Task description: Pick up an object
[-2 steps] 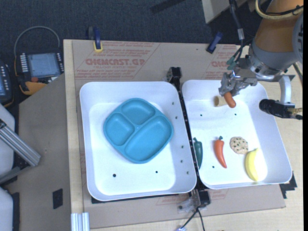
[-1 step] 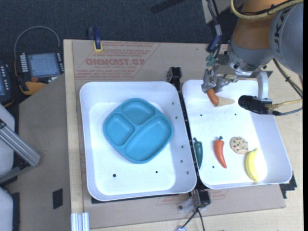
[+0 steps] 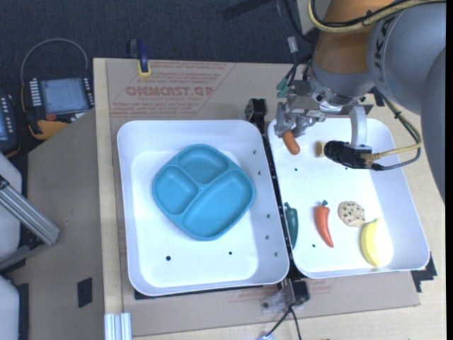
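A small orange-red sausage-shaped toy (image 3: 291,143) sits at the far left corner of the right-hand shallow white bin (image 3: 396,190), directly under the metal two-finger gripper (image 3: 290,127), whose fingers appear to be clamped on its upper end, though the grip itself is hard to make out at this slant. Nearer in the same bin lie a dark green pepper (image 3: 291,222) by the left wall, an orange carrot (image 3: 323,223), a round speckled cookie (image 3: 351,212) and a yellow banana (image 3: 372,242). The left-hand white bin (image 3: 141,190) holds a blue three-compartment plate (image 3: 204,190).
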Robot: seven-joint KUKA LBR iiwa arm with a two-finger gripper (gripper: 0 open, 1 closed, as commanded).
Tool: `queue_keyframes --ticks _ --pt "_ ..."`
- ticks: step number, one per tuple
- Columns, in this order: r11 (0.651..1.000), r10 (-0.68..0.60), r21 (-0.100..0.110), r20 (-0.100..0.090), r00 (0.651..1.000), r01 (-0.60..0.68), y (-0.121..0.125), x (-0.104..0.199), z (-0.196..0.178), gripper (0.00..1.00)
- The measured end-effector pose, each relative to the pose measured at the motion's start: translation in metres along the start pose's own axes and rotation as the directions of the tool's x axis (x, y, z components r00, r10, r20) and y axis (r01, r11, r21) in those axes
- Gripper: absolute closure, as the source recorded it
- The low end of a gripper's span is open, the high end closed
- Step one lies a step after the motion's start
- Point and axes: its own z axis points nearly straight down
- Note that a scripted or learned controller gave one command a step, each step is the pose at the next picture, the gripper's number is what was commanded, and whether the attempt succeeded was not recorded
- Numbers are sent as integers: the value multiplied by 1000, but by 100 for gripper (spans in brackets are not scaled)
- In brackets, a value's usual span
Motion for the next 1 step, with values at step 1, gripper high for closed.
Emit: queue_keyframes --ticks 1 --pt "1000 0 -3 1 1000 0 7 46 9 100"
